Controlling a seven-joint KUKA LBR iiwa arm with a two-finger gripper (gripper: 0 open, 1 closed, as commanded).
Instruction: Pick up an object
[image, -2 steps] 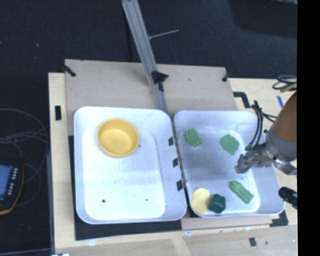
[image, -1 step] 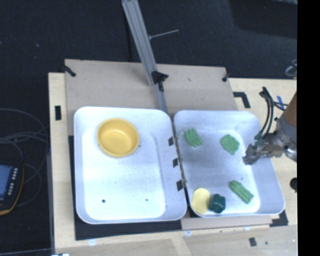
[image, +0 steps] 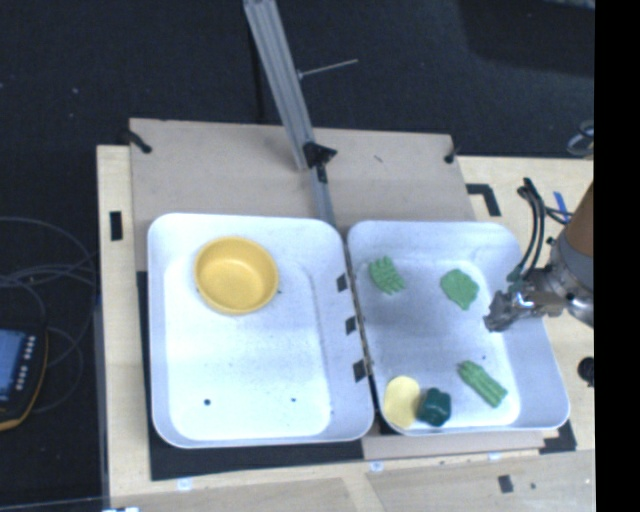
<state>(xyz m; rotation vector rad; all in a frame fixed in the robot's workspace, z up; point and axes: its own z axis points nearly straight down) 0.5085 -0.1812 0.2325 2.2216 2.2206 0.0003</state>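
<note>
We take the right bin (image: 520, 400) as our landmark. The pincer (image: 503, 310) hangs over its right side, just inside the right wall, and nothing sits between its tips; whether it stands wide or narrow we cannot tell, since the tips are small and dark against the bin floor.

Five things lie in this bin. A green leaf (image: 460, 288) lies just left of the pincer, toward the bin's upper part. A green ridged piece (image: 386, 275) lies near the upper left corner. A green pod (image: 482, 383) lies toward the lower right, at a slant. At the lower edge a yellow lump (image: 402, 400) and a dark green block (image: 434, 407) touch each other. The yellow bowl (image: 237, 274) sits in the bin to the left (image: 170, 400), well apart.

We judge the leaf the nearest target, with bare floor on all sides. To do this step well, we would centre over it, line the tips across its narrow width, and come straight down before closing. The pod is also close, and we would grip it across its slant.

For room: the right wall is close to the pincer, so we would move inward. The lump and block crowd the lower rim and each other, a poor first choice. The middle of the bin floor is open.
</note>
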